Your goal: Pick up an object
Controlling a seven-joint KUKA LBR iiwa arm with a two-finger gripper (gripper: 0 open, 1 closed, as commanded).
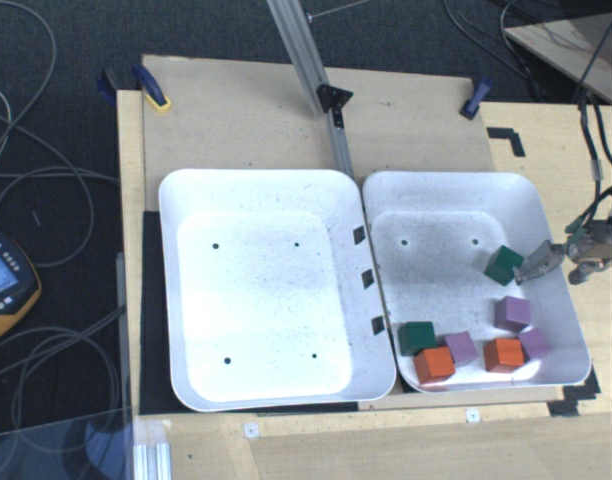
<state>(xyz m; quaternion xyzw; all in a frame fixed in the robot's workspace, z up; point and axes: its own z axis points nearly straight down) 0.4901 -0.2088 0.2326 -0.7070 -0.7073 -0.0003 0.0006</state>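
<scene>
The right bin (426,198) holds several small blocks. A dark green block (504,265) lies alone near its right wall. My gripper (551,272) reaches in over the bin's right rim, just right of that block, with one finger (538,262) almost touching it. The gripper is open and holds nothing. Along the bin's front lie a second green block (417,337), two orange blocks (435,364) (504,354) and three purple blocks (460,347) (512,312) (534,344).
The left bin (186,208) sits beside the right one, joined by black clips (367,278). A slanted metal pole (306,53) rises behind the bins. Blue clamps (152,88) (475,96) hold the board's back corners. Cables hang at the right edge.
</scene>
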